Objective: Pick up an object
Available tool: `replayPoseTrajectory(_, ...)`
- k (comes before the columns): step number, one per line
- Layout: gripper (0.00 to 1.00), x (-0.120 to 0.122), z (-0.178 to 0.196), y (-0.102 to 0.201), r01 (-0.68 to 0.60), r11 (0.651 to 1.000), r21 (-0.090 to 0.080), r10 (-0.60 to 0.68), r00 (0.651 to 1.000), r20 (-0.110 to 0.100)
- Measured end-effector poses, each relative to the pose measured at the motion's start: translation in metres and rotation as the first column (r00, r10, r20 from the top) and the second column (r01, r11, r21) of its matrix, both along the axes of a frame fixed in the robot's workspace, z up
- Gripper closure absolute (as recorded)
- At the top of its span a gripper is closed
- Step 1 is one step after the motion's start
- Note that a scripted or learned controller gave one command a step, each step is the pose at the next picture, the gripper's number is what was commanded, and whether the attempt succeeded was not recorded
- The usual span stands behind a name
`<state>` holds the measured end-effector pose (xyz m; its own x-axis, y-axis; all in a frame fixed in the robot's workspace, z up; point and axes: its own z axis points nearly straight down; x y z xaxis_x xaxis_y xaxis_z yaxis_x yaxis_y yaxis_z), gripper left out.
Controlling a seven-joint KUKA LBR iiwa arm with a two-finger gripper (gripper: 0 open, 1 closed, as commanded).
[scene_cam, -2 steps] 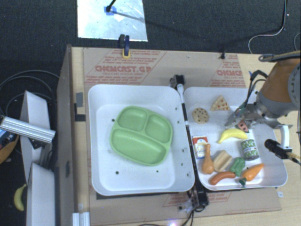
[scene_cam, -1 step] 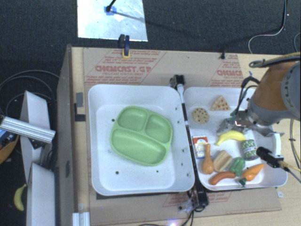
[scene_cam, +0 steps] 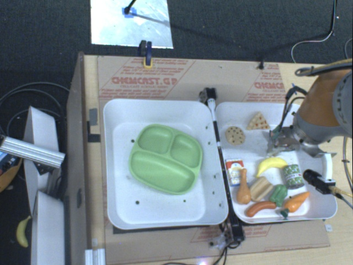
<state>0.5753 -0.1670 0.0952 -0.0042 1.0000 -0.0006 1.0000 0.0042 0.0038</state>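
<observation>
The tool [scene_cam: 277, 142] hovers low in the right bin [scene_cam: 331, 203], just at 12 o'clock of the banana [scene_cam: 271, 165] — whether it is open or closed, I cannot tell. Approach step, likely; next calls for descending squarely over the banana.

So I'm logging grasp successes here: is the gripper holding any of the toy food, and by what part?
Cannot be told. The gripper sits low in the right bin just above the banana, and no item shows between its fingers.

Divided plate [scene_cam: 165, 159] in left bin [scene_cam: 118, 148]; toy food in right bin [scene_cam: 325, 206]
</observation>
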Motion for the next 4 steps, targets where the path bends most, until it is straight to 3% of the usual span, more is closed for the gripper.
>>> replayPoseTrajectory(1, 0.00, 0.000, 0.000, 0.000, 0.000, 1.000, 0.000, 0.000, 1.000, 0.000)
replayPoseTrajectory(2, 0.00, 0.062, -0.010, 0.007, -0.002, 1.000, -0.001, 0.002, 1.000, 0.004)
replayPoseTrajectory(3, 0.00, -0.055, -0.011, 0.000, 0.009, 1.000, 0.003, -0.009, 1.000, -0.011)
replayPoseTrajectory(4, 1.00, -0.048, 0.000, 0.001, 0.003, 1.000, 0.000, -0.003, 1.000, 0.001)
